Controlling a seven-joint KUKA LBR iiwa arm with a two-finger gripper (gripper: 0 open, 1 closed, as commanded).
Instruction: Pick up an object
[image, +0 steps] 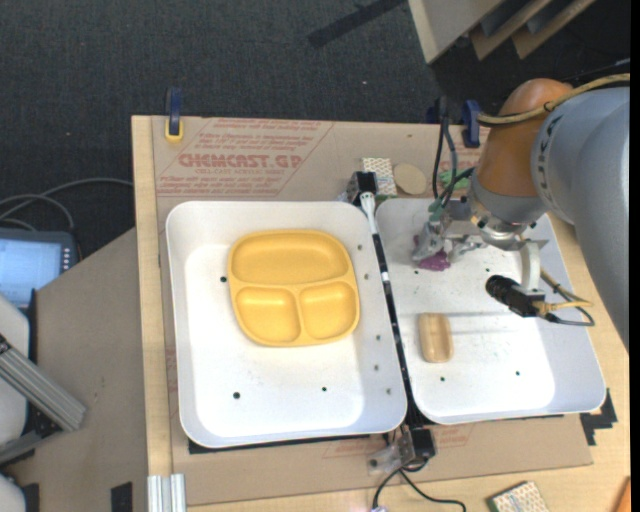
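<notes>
Gripper (438, 247) down at far-left of right white bin (560, 390), touching small purple object (435, 263); grip state can't tell. Tan wooden block (434, 337) nearer. Yellow divided plastic plate (293, 285) in left white bin (200, 380).

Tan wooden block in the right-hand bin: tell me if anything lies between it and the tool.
Only a small purple object, lying right at the tool on the side toward the tan wooden block. Beyond it, bare floor of the white bin reaches to the block.
</notes>
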